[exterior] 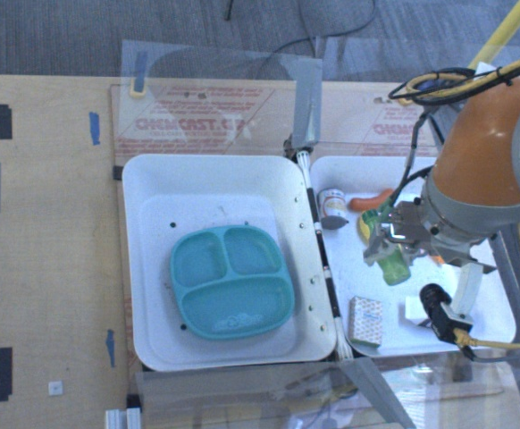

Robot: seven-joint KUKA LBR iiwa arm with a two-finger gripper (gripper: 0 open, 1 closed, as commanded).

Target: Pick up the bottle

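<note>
Tool (387,244) hangs directly over the green bottle (394,267), touching it.

arm (488,150) cut by right edge, hiding right bin (358,164) partly

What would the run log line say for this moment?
arm: over right bin | gripper: at green bottle, grasp unconfirmed | left bin: teal tray

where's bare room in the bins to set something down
Left bin: bare floor around the teal divided plate, widest toward its far wall. Right bin: crowded under the end effector; a patch lies between the small jar and box.
</note>
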